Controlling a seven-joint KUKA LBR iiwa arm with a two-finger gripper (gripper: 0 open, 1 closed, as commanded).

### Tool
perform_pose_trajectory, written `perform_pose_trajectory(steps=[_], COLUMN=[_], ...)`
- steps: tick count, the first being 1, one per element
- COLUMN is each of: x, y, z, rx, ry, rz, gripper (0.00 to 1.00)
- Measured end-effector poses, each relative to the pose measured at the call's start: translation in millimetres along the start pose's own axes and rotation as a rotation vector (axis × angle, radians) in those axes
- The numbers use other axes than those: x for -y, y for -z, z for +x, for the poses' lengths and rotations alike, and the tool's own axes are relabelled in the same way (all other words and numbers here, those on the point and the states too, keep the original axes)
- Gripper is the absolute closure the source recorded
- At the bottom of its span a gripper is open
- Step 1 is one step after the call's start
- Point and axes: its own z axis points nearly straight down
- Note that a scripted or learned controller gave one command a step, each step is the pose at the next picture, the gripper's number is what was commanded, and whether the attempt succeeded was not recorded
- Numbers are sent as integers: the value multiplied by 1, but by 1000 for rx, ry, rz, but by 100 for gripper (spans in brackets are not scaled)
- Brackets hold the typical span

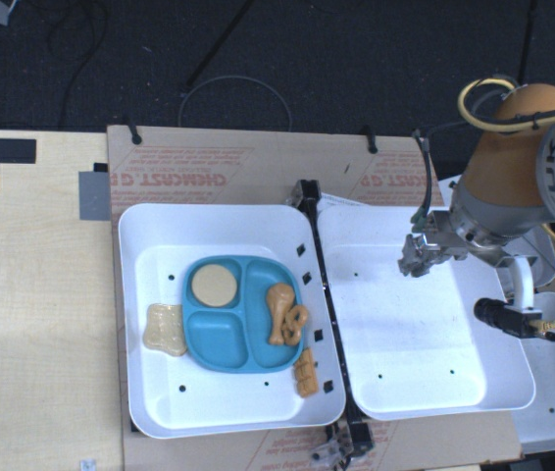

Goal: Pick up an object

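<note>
1. The gripper [416, 260] sits at the end of the grey and orange arm [513, 165], which reaches in from the right. It hangs over the upper part of the right bin [454, 391], near that bin's back wall.
2. The gripper appears small and dark from above. Whether it is spread wide or closed narrow cannot be told, and nothing is seen held in it.
3. The floor of the right bin below the gripper is bare white.
4. Every object that could be picked lies to the left, across the black divider [322, 292] where the two bins meet, in the left bin [150, 400].
5. Nearest the gripper is a tan bone-shaped toy [279, 310], resting in the right compartment of a blue divided plate [221, 346]. Its long axis runs roughly front to back in the picture. A pretzel-shaped piece [297, 322] touches it.
6. A small brown piece [306, 373] lies just off the plate's lower right corner, close to the divider.
7. A round tan disc [213, 285] sits in the plate's upper left compartment.
8. Farthest away, a pale toast-like slab [165, 329] lies beside the plate's left edge.
9. As a judgement: the coming move calls for travel leftward and slightly forward over the divider.
</note>
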Motion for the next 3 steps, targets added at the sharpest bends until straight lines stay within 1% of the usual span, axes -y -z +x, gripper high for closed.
perform_pose_trajectory(steps=[1,2,3], x=[-6,15,27], y=[43,29,34], z=[0,48,103], rx=[-1,-3,-3], ry=[7,9,11], rz=[2,9,8], gripper=[100,100,100])
